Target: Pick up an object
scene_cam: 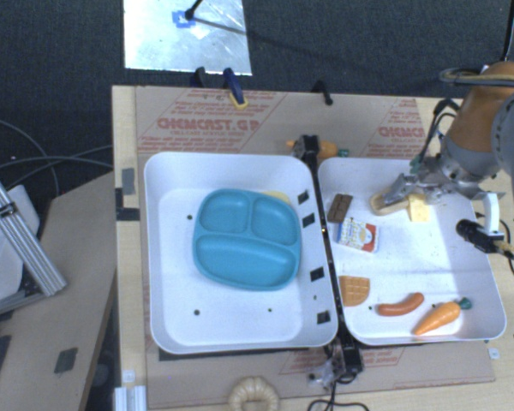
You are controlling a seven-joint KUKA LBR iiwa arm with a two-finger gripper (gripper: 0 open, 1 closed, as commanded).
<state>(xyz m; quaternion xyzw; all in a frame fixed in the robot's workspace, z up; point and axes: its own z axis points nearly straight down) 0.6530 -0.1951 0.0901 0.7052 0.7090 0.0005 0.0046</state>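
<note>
In the right bin (480, 272) lie a brown chocolate bar (339, 205), a small white and red carton (358, 235), a round waffle (355, 289), a red sausage (400, 304), an orange carrot (438, 316) and a yellow cheese wedge (420, 210). A tan, bread-like piece (382, 201) rests near the bin's back. My gripper (409, 188) is low over the back of this bin, its tip right at the tan piece and just left of the cheese wedge. I cannot tell whether it is touching the tan piece.
The left bin (176, 315) holds a blue divided plate (247, 236) with a pale yellow item (279, 197) peeking out behind it. A black part (475, 233) juts over the right bin's right wall. The grey arm (488, 135) comes in from the upper right.
</note>
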